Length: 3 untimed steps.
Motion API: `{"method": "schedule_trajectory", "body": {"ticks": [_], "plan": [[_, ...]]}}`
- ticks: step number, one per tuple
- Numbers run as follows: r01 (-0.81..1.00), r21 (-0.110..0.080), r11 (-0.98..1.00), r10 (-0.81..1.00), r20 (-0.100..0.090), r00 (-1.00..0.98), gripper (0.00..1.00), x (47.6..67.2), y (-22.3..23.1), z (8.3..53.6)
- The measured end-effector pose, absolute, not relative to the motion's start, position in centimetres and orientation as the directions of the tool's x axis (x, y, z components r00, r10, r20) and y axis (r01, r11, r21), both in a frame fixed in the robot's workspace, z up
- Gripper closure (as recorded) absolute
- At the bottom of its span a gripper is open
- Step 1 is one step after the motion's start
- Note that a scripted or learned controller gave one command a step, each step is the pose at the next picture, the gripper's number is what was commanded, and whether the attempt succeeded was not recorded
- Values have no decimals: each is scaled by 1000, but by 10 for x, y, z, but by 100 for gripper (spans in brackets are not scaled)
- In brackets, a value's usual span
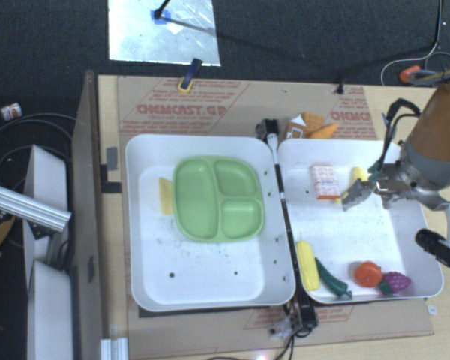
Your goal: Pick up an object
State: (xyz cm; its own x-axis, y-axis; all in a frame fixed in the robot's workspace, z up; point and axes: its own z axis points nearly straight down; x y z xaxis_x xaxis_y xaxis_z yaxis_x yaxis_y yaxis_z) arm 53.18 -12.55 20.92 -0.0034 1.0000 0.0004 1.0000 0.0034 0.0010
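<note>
Arm: the grey arm (pixel 435 137) with its orange band enters from the right edge and reaches left over the far part of the right bin; the wrist is bent so that the tool points left and slightly down.
Tool: the tool (pixel 354 196) hangs over the right bin, just right of the small packet; whether its fingers are apart or together cannot be told, and nothing shows between them.
Right bin: the white right bin (pixel 412 231) lies under the tool on the surface.
Small packet: a small packet (pixel 325 181), white with orange-red print, lies flat in the far left part of the right bin, just left of the tool's tip.
Yellow piece: a small yellow object (pixel 358 175) lies just beside the tool on its far side; its kind cannot be told.
Corn cob: a yellow toy corn cob (pixel 307 264) lies along the near left wall of the right bin.
Green vegetable: a dark green toy vegetable (pixel 331 278) lies just right of the corn cob, slanting toward the near wall.
Tomato: an orange-red toy tomato (pixel 367 274) sits near the near right corner.
Grapes: a purple toy bunch of grapes (pixel 395 282) lies just right of the tomato.
Left bin: the white left bin (pixel 154 276) holds a green divided plate (pixel 217 199), with a flat yellow piece (pixel 166 196) at the plate's left edge.
Surface: the cardboard-covered surface (pixel 210 103) bears both bins side by side; an orange object (pixel 319 129) lies on it beyond the right bin.
</note>
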Motion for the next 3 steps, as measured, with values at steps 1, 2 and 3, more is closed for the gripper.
{"method": "schedule_trajectory", "body": {"ticks": [1, 2, 3], "plan": [[1000, 3, 6, 1000, 0, -6, 0, 572, -112, 79], [1000, 7, 8, 1000, 0, -8, 0, 632, -92, 86], [1000, 9, 5, 1000, -3, -5, 0, 667, -120, 135]]}}
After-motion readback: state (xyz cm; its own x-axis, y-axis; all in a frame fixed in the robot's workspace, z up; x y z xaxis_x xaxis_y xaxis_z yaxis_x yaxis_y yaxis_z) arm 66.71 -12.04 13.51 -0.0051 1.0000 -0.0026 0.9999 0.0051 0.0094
